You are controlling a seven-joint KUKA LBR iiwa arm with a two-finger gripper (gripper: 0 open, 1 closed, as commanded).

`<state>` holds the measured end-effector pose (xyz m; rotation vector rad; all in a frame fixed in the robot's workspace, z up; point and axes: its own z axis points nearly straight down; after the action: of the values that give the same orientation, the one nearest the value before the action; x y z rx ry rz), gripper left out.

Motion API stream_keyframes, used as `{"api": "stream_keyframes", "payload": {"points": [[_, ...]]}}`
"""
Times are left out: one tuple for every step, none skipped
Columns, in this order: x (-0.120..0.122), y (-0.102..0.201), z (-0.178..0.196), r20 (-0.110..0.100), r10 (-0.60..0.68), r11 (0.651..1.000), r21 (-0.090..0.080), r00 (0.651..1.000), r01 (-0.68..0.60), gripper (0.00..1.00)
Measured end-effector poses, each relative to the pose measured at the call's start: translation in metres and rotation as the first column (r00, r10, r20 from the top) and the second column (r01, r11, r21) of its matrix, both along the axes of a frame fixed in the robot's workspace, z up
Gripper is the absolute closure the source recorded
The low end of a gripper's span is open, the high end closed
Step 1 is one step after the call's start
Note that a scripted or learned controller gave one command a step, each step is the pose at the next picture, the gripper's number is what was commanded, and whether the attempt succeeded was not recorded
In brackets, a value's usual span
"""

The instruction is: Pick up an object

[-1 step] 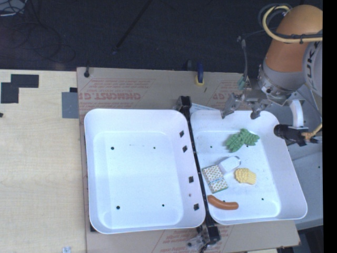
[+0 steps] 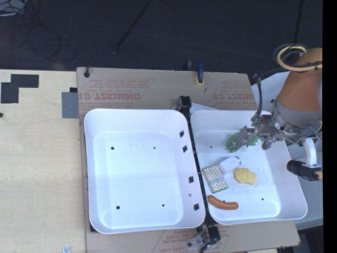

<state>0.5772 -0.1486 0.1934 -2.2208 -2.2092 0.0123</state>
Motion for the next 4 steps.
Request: {"api": "stream_keyframes", "payload": {"points": [[0.051, -0.067, -0.008, 0.015, 0.005, 1.0, -0.004, 1.0, -0.005, 0.0], [0.065, -0.004, -0.099, 0.004, 0.01, 1.0, 0.003, 1.0, -0.01, 0.0], [0.065, -0.008, -0.084, 0.009, 0.006, 1.0, 0.0, 1.0, -0.006, 1.0], [0.025, -0.002, 0.097, 0.023, 0.006, 1.0, -0.003, 1.0, -0.006, 1.0]]}}
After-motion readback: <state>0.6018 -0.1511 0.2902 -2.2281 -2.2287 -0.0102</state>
